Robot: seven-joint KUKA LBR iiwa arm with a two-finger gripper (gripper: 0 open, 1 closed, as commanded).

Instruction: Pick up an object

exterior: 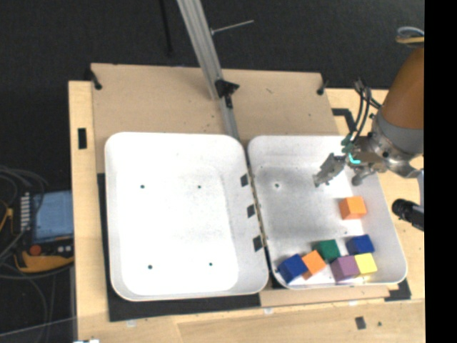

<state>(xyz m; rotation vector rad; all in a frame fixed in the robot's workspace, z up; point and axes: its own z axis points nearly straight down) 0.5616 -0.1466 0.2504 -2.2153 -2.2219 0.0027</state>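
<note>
Over the right bin [285, 191] the hand [345, 170] hangs, fingers spread apart, nothing between them. Two white bins sit side by side on the table [178, 98]; the left bin [175, 213] holds no blocks. Seven blocks lie in the right bin: two orange, two blue, one green, one purple, one yellow. One orange block [352, 207] lies alone, just below the hand, near it but apart. The other six cluster along the bin's near edge, well apart from the hand: blue block [292, 267], orange block [313, 262], green block [328, 249], purple block [345, 267], yellow block [365, 264], second blue block [360, 245].
</note>
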